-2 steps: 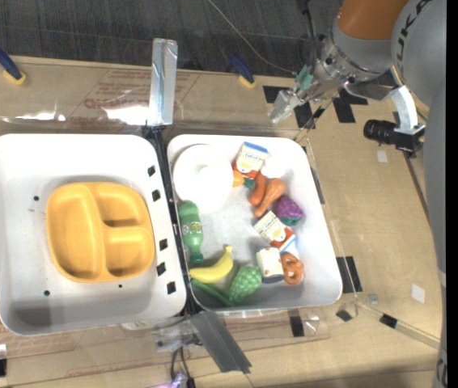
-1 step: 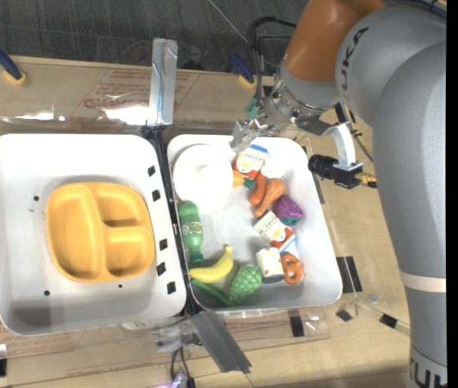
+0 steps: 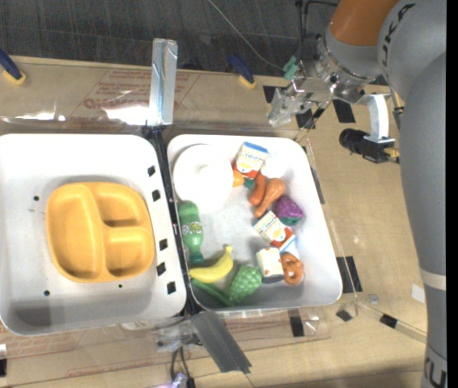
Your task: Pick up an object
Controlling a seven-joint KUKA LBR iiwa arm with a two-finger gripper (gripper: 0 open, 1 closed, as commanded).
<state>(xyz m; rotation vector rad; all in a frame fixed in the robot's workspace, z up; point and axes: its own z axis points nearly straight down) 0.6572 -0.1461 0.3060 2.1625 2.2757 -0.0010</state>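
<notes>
The right bin point(image 3: 324, 241) holds several toy foods: a white plate point(image 3: 203, 178), a blue-and-white carton point(image 3: 251, 158), an orange carrot point(image 3: 268, 192), a purple piece point(image 3: 290, 209), a second small carton point(image 3: 273, 228), a green bottle point(image 3: 190, 229), a yellow banana point(image 3: 213, 270), a knobbly green piece point(image 3: 246, 282) and a brown pretzel point(image 3: 292, 268). My gripper point(image 3: 292, 111) hangs over the bench just beyond the right bin's far edge, above the blue-and-white carton in the picture. It is open with nothing between its fingers.
The left bin point(image 3: 10, 168) carries a yellow divided tray point(image 3: 99, 231). A silver taped post point(image 3: 163, 83) stands at the far end of the divider between the bins. My arm's grey body point(image 3: 423, 160) runs down the right side, past the right bin.
</notes>
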